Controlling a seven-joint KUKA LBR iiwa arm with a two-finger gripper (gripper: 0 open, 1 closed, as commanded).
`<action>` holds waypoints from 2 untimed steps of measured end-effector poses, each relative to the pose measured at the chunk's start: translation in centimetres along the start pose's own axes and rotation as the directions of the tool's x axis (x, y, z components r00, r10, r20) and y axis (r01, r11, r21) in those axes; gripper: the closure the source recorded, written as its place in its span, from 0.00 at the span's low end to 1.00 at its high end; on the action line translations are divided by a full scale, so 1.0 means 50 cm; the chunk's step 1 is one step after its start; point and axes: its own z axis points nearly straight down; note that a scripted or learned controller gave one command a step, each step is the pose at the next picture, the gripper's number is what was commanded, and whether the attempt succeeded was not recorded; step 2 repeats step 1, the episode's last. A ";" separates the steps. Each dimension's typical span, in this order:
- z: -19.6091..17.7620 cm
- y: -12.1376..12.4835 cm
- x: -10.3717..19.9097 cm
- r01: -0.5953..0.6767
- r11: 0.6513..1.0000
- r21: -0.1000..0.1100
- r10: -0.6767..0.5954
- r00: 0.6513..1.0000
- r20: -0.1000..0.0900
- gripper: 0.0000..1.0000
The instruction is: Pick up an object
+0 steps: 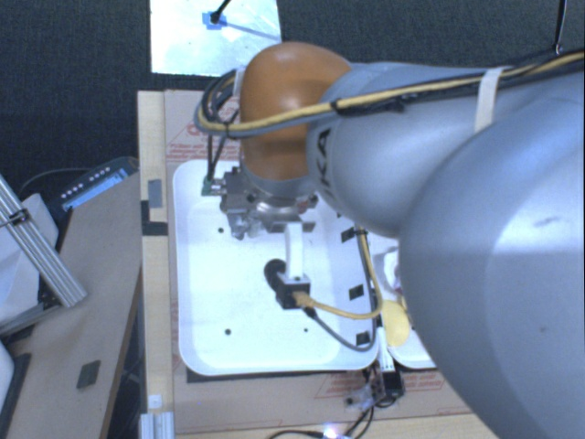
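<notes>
Grey arm (484, 245) above white bin (219, 291); gripper (241, 221) width — cannot tell; red cardboard print (336, 388) unreadable.

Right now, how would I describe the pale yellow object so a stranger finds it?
Find the left white bin below the grey arm. Follow its right rim toward the camera: the pale yellow object sits there, partly under the arm. It is rounded, the one coloured thing against that white rim.

Grey arm (475, 208) stretched leftward, claw (245, 219) pointing downward
</notes>
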 end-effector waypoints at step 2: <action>0.129 -0.137 0.001 0.000 1.000 0.003 0.000 1.000 0.001 1.00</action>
